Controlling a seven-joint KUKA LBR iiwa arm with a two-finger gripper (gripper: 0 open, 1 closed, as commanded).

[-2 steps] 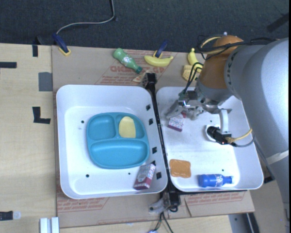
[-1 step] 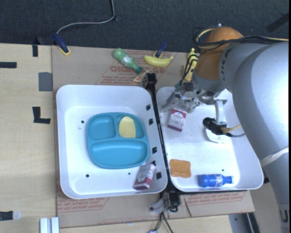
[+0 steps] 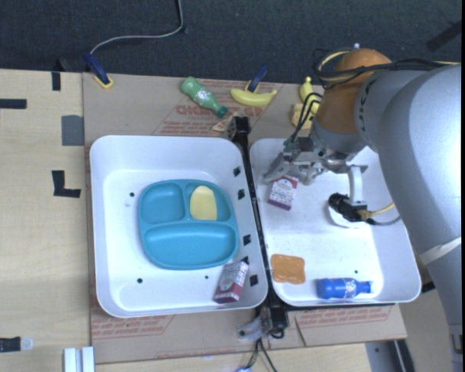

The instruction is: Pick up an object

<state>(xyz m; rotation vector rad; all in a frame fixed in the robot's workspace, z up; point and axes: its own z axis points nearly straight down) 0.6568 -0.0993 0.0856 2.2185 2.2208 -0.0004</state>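
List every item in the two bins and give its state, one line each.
blue tray: flat in left bin
yellow piece: in the tray's upper right compartment
dark packet: leaning at left bin's right wall
pink packet: right bin, below the claw
orange piece: lying flat
blue bottle: on its side

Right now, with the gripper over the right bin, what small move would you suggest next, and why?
Probably a short descent straight down. The gripper sits just above the small pink-and-white packet in the right bin, and the packet lies apart from the orange piece and the blue bottle, so nothing crowds the approach.
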